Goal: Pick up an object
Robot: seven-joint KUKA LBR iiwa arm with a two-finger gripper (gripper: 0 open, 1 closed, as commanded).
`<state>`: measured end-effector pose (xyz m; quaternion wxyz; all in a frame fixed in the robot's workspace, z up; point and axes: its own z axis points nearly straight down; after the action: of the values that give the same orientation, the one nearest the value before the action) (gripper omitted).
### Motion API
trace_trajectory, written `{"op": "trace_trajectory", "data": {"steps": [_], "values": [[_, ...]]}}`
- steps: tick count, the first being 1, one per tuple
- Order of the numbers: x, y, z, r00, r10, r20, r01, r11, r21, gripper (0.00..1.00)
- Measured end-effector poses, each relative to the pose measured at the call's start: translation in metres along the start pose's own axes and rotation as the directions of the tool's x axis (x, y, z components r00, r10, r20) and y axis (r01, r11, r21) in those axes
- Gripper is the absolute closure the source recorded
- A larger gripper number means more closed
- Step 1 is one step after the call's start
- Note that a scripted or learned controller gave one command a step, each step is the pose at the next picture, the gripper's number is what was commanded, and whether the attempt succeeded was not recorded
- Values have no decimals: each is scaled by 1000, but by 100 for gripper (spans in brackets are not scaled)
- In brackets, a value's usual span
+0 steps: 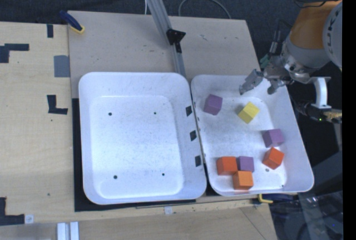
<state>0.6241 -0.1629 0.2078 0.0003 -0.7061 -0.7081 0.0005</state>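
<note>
Camera view from above gives us the two white bins side by side, and our gripper (260,84) hangs at the two o'clock corner of the right bin (295,138), reached in from the right. Its two fingers stand spread apart with nothing between them, so we hold no object. We judge the open spread suits an approach: the jaws are ready to close around a cube once we come down over one.

The nearest candidate is the yellow cube (248,112), lying just at seven o'clock from the gripper, apart from its neighbours, which should leave room for the fingers on both sides. A purple cube (212,104) sits at nine o'clock from the yellow one, also standing free.

Counting what lies in the right bin, we find seven cubes: one yellow, three purple and three orange. Besides the free purple one, a second purple cube (272,137) rests near the bin's right wall, with an orange cube (273,157) just at six o'clock from it. At the bin's six o'clock edge a cluster packs together: an orange cube (226,165), a purple cube (245,163) touching it, and another orange cube (242,179) pressed in below. That cluster looks harder for us to grip cleanly.

The left bin (89,138) holds none of the cubes, so our pick has to come from the right bin
</note>
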Motion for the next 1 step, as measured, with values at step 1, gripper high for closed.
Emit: {"op": "trace_trajectory", "data": {"steps": [1], "values": [[0,0,0,1000,0,0,0,1000,0,0]]}}
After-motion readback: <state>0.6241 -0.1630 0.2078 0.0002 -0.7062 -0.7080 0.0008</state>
